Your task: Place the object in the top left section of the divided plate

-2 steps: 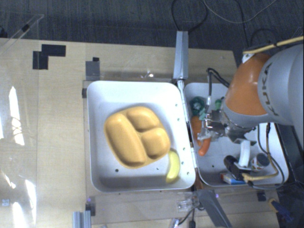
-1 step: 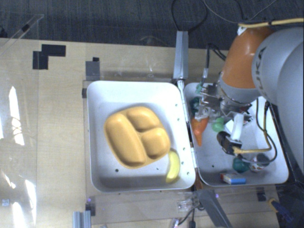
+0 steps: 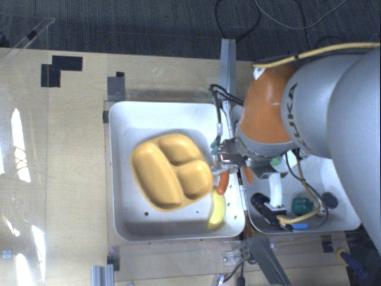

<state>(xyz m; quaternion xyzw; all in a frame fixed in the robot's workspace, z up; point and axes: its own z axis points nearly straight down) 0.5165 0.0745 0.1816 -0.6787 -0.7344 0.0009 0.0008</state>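
The gripper (image 3: 229, 159) hangs at the right wall of the left bin (image 3: 119, 159), under the arm's orange band (image 3: 265, 115); whether its fingers are apart or together I cannot tell, since the wrist and cables cover them. Just below it lies a small orange-red object (image 3: 222, 185), perhaps a carrot, and below that again a banana (image 3: 216, 212), both against the bin's right wall; nothing shows as held. Directly to the gripper's left, close by, sits the yellow divided plate (image 3: 169, 171), tilted, its three sections bare. The step in hand looks like the pick, with placing not yet begun; which item is meant I cannot say. The next move calls for a firm hold on the object, a lift over the plate's rim, then travel leftward and away to its top left section.
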